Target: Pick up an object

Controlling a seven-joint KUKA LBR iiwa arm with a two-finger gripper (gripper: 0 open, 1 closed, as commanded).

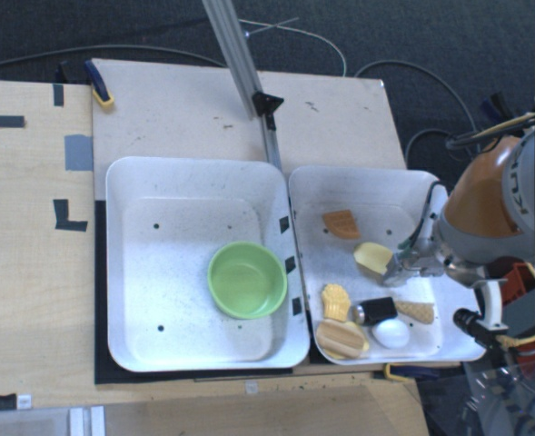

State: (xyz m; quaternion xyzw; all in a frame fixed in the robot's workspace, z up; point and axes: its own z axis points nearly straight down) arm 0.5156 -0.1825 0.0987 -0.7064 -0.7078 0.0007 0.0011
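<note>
Pale wood makes up the bench top (31, 271), marked with a few dark tape pieces, and a lighter board (185, 107) lies on it behind the two bins. Beyond the bench the floor is dark carpet with thin cables (340, 57) looping across it. A grey metal post (235, 48) slants down from the top edge to the seam between the bins, and a blue-and-yellow clamp (99, 84) sits at the board's far left corner.

Taking the right bin (376, 184) as landmark: the left bin (158, 198) lies touching its left side and holds a green bowl (246, 280) near the shared wall. Inside the right bin lie a brown wedge (341, 223) toward the back, a pale yellow piece (372, 259) at the middle, a corn cob (336, 302), a black cylinder (374, 311), a waffle cone (416, 312), a white egg (392, 333) and a bread roll (341, 339) along the front.

The arm (485, 203) leans over the right bin's right wall, and the gripper (403, 266) is down just beside the pale yellow piece. Whether it is released or clenched cannot be told from here.
</note>
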